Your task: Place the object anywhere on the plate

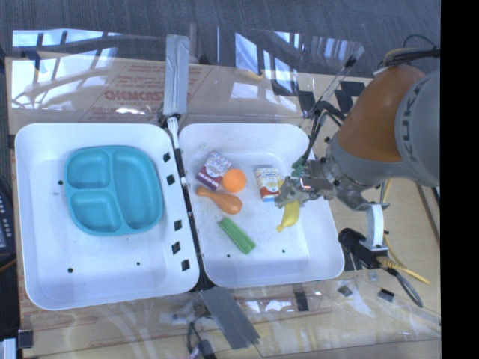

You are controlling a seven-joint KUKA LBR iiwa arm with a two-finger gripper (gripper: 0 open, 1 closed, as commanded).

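A teal divided plate (114,188) lies in the left bin (45,275). In the right bin (322,256) my gripper (290,194) hangs low near the right wall. Right under it is a small yellow banana (290,215), whose upper end meets the gripper's tip. Whether the banana is gripped or just lying beneath is unclear. A small red and white carton (267,182) stands just left of the gripper.
The right bin also holds a purple and white box (215,169), an orange ball (234,179), an orange gourd-shaped toy (221,200) and a green stick-shaped piece (236,235). A divider ridge (182,200) separates the bins.
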